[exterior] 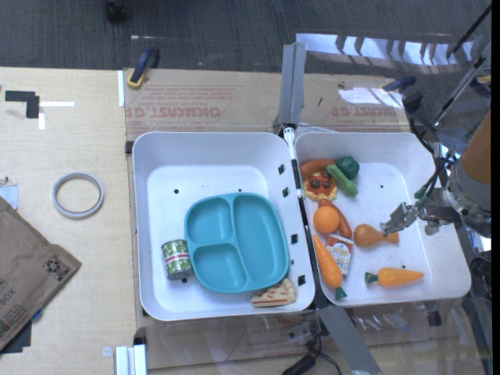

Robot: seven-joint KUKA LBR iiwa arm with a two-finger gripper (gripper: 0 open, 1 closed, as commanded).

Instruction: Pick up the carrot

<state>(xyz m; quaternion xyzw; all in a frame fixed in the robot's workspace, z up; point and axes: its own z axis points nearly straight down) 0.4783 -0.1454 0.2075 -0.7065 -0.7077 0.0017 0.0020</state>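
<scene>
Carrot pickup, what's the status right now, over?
Claw low in right bin, nothing gripped. Two carrots lying loose: one near the front wall, one along the left wall. Chicken drumstick just beside the claw.

Both bins are white: the left bin (148,209) holds a teal divided plate (236,241), a can (177,258) with a green, white and yellow label, and a tan waffle-patterned piece (273,294). The right bin (406,170) has two orange carrots with green tops (395,276) (328,266), an orange ball (326,220), a brownish-orange drumstick (373,235), a dark green vegetable (344,172) and a red-topped pizza slice (319,183). The bench (62,116) is pale wood, with a whitish tape ring (78,194).
</scene>
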